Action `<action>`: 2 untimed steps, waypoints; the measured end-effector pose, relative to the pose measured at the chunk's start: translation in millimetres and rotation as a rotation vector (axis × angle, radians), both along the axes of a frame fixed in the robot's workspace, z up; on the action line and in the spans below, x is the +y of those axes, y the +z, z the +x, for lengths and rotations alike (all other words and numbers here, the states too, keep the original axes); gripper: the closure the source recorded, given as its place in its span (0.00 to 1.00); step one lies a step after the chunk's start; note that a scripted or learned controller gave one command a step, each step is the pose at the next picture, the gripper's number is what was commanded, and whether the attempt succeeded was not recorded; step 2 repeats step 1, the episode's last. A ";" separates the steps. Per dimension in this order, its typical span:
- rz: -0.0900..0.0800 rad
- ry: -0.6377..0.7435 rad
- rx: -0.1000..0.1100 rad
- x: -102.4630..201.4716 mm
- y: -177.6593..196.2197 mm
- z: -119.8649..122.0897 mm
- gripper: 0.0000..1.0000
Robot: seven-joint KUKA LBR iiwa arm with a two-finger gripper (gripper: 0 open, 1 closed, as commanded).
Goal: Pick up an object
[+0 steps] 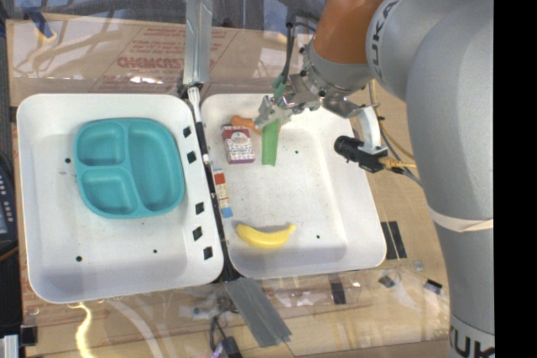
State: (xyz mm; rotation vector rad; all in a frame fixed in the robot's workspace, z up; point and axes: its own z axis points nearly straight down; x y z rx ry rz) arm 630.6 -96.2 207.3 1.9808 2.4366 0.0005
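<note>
In the right bin (352,222) lie a green stick (270,145), a small red and white box (239,145) with an orange item (242,122) just behind it, and a yellow banana (265,235) near the front wall. My gripper (274,110) is low over the bin's back part, right at the green stick's upper end and just right of the orange item. The stick's top end meets the gripper's tip, and the view does not show whether it is held.
The left bin (50,247) holds a teal divided plate (130,166). A divider with small clips (210,180) runs between the two bins. The arm's orange band (352,8) and grey body (445,96) cover the bench's right side. Cardboard lies behind the bins.
</note>
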 end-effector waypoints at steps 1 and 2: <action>-0.001 -0.223 0.004 -63.4 36.1 -42.0 1.00; -0.001 -0.223 0.004 -63.4 36.1 -42.0 1.00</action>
